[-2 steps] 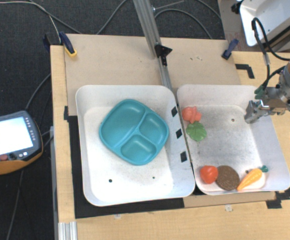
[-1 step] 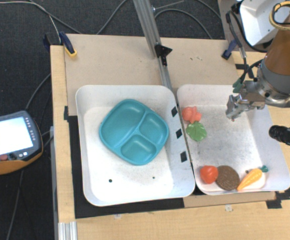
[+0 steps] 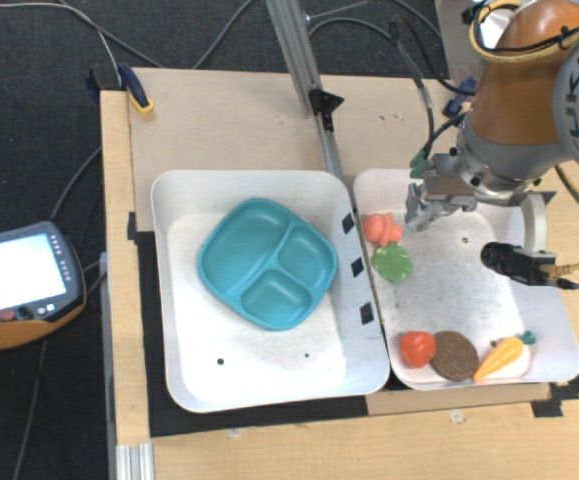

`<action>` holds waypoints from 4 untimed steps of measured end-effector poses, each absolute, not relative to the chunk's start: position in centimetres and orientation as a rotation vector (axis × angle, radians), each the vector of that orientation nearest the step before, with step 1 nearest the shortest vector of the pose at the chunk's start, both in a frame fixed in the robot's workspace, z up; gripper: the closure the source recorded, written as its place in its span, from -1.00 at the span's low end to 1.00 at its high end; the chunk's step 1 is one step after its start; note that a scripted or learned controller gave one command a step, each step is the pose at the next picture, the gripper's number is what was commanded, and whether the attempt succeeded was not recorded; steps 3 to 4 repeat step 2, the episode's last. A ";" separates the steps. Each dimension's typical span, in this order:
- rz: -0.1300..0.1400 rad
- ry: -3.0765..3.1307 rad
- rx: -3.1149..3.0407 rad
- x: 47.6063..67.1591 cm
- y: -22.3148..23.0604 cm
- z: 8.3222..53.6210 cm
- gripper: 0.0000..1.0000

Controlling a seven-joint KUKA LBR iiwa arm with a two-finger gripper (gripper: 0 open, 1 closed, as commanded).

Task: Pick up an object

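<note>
The arm (image 3: 529, 78) was grey, with a broad, glossy orange band above the wrist. A yellow-and-black cable looped over its top, and thinner dark cables ran down its left side. Below sat a silvery wrist flange and a small metal gripper (image 3: 421, 211). A black, perhaps camera-like module (image 3: 514, 261) hung on a white bracket.

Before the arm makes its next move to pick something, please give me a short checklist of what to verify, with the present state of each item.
1. Pincer is over the right bin: ok.
2. Pincer holds something: cannot tell.
3. Pink-orange toy and green leafy toy lie close below the pincer: ok.
4. Those two lie clear of the bin's left wall: not ok, they crowd it.
5. Red tomato, brown disc, carrot lie in the near end: ok.
</note>
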State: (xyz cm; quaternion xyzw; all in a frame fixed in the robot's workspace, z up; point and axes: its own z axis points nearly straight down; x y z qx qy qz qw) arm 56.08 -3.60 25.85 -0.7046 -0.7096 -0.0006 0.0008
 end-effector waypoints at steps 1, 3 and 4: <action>-0.002 -2.227 -2.216 57.3 0.6 25.2 1.00; -0.005 -2.229 -2.214 58.8 6.5 25.1 1.00; -0.005 -2.229 -2.214 58.8 6.5 25.1 1.00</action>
